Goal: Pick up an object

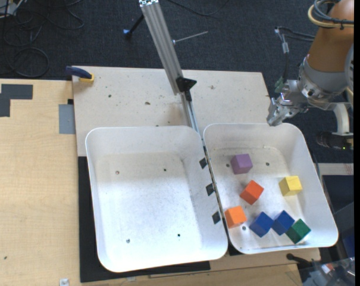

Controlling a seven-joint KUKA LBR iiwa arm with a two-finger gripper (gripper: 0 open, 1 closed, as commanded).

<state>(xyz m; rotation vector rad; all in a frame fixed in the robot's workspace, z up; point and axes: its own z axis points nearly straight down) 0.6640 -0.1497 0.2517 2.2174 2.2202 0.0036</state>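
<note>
My claw (276, 115) is hovering over the right bin's (304, 137) far rim (finger state indiscernible); the cubes are lying in this bin, the purple cube (241, 163) nearest.

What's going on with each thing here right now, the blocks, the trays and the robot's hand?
gripper: above the right bin's far rim, holding nothing visible.
purple block: lying alone in the right bin.
red block: lying tilted.
yellow block: lying near the right wall.
orange block: by the left wall.
two blue blocks: side by side.
green block: beside the blue ones.
left bin: holds no blocks.
</note>
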